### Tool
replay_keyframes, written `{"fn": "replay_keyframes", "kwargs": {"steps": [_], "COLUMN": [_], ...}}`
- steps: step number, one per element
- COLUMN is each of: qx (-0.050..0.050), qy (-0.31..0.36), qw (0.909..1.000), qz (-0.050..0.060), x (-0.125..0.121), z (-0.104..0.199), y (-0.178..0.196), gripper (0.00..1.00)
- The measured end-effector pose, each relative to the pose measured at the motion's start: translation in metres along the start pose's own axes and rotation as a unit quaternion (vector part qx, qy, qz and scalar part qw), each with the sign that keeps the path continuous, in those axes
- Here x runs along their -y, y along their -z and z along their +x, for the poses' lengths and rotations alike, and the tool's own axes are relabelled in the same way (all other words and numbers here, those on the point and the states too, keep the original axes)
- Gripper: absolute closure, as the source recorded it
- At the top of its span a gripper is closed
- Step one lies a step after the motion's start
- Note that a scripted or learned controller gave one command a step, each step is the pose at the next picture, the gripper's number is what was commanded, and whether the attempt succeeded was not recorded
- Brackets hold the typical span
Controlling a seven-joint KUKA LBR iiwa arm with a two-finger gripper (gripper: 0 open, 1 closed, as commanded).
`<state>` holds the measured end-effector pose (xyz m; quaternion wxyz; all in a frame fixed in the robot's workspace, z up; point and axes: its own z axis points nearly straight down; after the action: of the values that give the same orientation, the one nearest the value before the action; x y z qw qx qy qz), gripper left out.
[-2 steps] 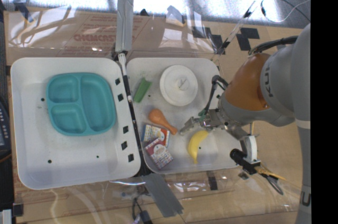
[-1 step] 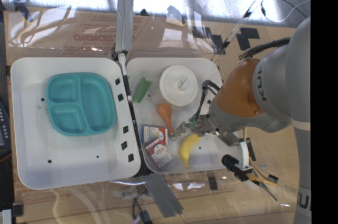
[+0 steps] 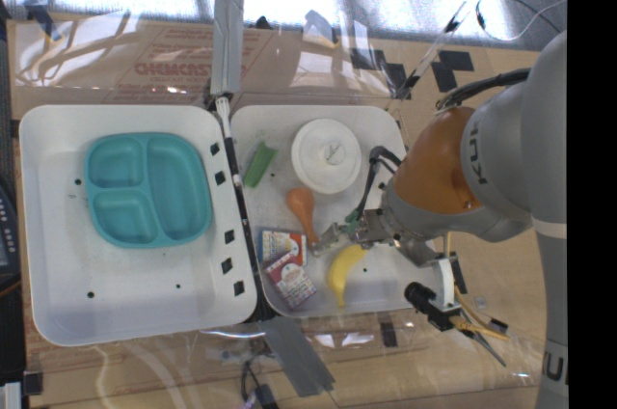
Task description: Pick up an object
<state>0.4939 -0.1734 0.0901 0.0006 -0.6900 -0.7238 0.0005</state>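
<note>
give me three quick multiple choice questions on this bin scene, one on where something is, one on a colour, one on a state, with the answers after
1. Where is the divided plate?
A. in the left bin
B. in the right bin
C. on the bench outside both bins

2. What colour is the divided plate?
A. red
B. teal
C. black

3. How does the banana lie?
A. loose on the floor of the right bin
B. on top of the divided plate
C. lifted clear above the bins

Answers:
1. A, the plate sits flat in the left bin.
2. B, its three compartments are all teal.
3. A, the banana rests on the bin floor just below the gripper, beside the orange pear-shaped toy and the small carton.
</note>
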Motion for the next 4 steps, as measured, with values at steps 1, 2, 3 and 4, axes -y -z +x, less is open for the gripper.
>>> {"fn": "replay_keyframes", "kwargs": {"steps": [1,2,3,4], "qx": [0.0,-0.001,-0.001,0.0], "qy": [-0.074,-0.057,-0.075,-0.064], "qw": [0.9972,0.9984,0.9972,0.9979], "qz": [0.001,0.003,0.0,0.003], "x": [-0.044,-0.117,-0.103,-0.083], "z": [0.032,0.07,0.137,0.06], "y": [0.0,-0.002,0.103,0.022], "gripper": [0.0,0.0,0.0,0.0]}}
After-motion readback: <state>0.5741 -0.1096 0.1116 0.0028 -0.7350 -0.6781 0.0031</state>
